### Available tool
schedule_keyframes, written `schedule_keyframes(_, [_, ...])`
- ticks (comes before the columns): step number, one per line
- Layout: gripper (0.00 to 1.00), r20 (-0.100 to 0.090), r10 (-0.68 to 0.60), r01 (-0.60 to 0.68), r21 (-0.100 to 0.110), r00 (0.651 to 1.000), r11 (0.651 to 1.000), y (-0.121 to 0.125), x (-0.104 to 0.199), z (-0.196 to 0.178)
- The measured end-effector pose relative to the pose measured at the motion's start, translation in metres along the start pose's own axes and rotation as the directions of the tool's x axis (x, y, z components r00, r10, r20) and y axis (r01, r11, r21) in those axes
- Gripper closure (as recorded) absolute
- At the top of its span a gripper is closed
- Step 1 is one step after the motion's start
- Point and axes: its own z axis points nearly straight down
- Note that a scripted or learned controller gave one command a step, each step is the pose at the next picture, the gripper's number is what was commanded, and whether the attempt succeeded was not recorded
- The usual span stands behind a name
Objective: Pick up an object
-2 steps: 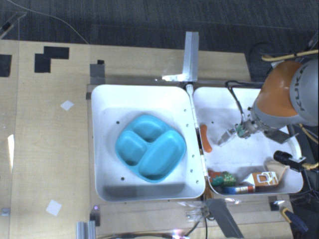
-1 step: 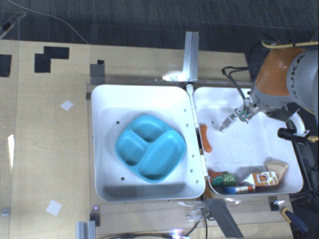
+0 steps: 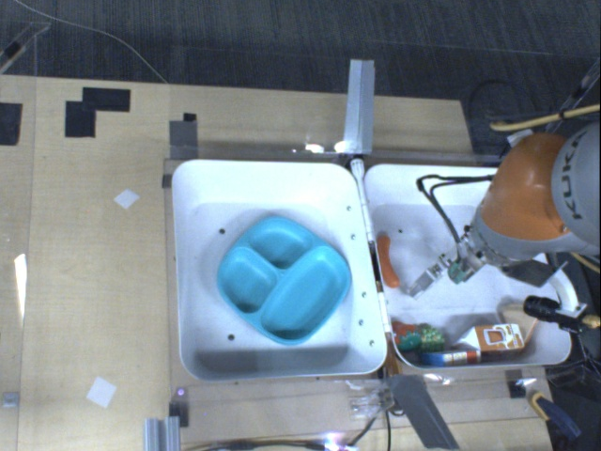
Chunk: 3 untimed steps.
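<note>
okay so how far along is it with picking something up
Done: the arm has reached into the right bin. In hand: nothing visible; the hand hangs near the orange carrot. Left: grasp and lift; the small box and other items lie along the bin's near edge.

A pale wooden worktop is seen from above, marked with black blocks near its far left edge. Beyond it, dark grey carpeted floor is crossed by a thin cable. A metal post is fixed upright at the worktop's far edge.
</note>
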Motion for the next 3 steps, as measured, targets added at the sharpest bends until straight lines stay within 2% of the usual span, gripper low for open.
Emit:
schedule_keyframes(1, [0.0, 0.0, 0.087, -0.087, 0.001, 0.996, 0.996, 0.076, -0.057, 0.004])
schedule_keyframes(2, [0.0, 0.001, -0.089, 0.089, -0.001, 0.996, 0.996, 0.043, -0.015, 0.001])
schedule_keyframes(3, [0.0, -0.006, -0.18, 0.18, 0.004, 0.984, 0.984, 0.105, -0.044, -0.014])
